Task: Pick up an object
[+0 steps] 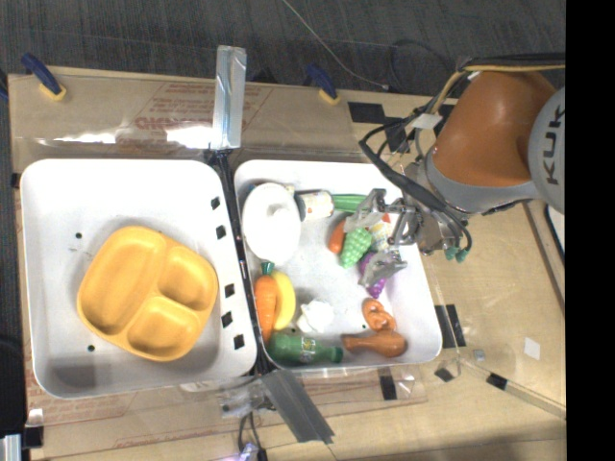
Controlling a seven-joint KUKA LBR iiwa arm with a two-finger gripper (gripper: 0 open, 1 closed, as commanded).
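Observation:
My gripper [386, 230] hangs low over the right side of the right bin [423, 301], below the arm's orange band. Right beside it on its left lie a green bunch of grapes [355, 246] and a small orange piece [335, 237]. A purple toy [375, 276] lies just under its near side. I see nothing clearly held. A white cup [270, 217] stands at the bin's far left, with a green and white bottle [325, 202] next to it.
The right bin's near half holds a carrot [265, 301], a banana [285, 302], a white lump [315, 313], a green bottle [303, 350], a pretzel [375, 312] and a brown drumstick [376, 343]. A yellow divided plate [146, 291] lies in the left bin [43, 200].

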